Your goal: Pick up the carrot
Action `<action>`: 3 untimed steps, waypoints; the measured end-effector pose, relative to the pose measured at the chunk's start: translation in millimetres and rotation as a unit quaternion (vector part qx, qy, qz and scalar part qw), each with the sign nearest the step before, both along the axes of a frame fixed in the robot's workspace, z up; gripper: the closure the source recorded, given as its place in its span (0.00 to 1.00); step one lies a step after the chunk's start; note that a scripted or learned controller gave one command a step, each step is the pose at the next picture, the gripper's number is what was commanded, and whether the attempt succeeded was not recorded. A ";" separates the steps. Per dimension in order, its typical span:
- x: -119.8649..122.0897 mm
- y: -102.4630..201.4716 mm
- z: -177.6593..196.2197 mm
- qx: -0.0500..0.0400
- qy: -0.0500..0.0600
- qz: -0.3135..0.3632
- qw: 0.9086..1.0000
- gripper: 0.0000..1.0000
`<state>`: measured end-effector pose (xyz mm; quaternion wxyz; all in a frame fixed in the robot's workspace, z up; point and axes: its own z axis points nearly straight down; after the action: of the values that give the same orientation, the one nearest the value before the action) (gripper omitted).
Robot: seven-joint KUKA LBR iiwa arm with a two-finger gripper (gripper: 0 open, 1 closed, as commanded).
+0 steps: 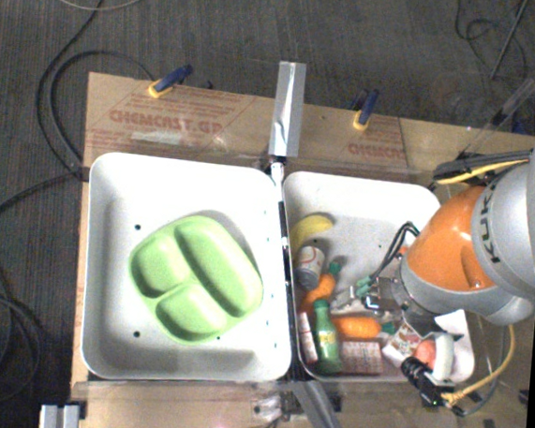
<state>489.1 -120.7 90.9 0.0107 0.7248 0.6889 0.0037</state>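
The carrot (360, 327) lies unlifted in the right bin (363, 199), at 6 o'clock. The gripper (378, 304) hovers just above it; its opening cannot be determined.

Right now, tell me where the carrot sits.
The carrot lies in the right bin, near its front edge, just right of the green bottle and close under the arm's wrist.
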 end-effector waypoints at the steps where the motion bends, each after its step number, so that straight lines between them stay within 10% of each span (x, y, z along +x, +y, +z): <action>1: -1.6 -11.4 -0.6 0.004 0.005 0.075 0.997 0.00; 3: -0.3 19.9 -0.1 0.001 0.000 -0.077 0.997 0.00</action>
<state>488.8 -100.8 90.8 0.0107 0.7759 0.6307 0.0037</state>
